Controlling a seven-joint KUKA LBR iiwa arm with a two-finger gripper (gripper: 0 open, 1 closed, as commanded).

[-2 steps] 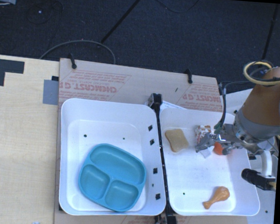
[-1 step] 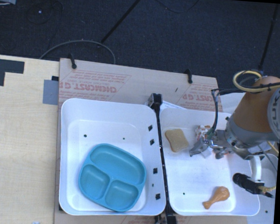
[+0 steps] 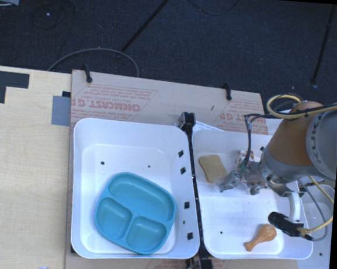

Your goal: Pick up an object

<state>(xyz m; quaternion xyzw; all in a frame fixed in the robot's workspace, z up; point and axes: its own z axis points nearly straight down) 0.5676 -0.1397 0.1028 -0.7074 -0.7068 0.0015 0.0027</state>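
1. The pincer [image 3: 235,181] hangs in the right bin [image 3: 235,242]; whether it is released or clenched, I cannot tell.
2. A tan sponge [image 3: 212,167] lies just left of it.
3. A drumstick [image 3: 260,236] lies below-right, apart.

Both bins [image 3: 92,136] are white. A light blue tray [image 3: 135,213] lies in one; a tan sponge [image 3: 212,167] and, at five o'clock from it, an orange, perhaps wooden, drumstick-shaped toy [image 3: 261,236] in the other.

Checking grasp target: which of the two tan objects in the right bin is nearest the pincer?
The flat tan slice, just left of the pincer. The drumstick-shaped piece lies farther off, near the bin's front edge.
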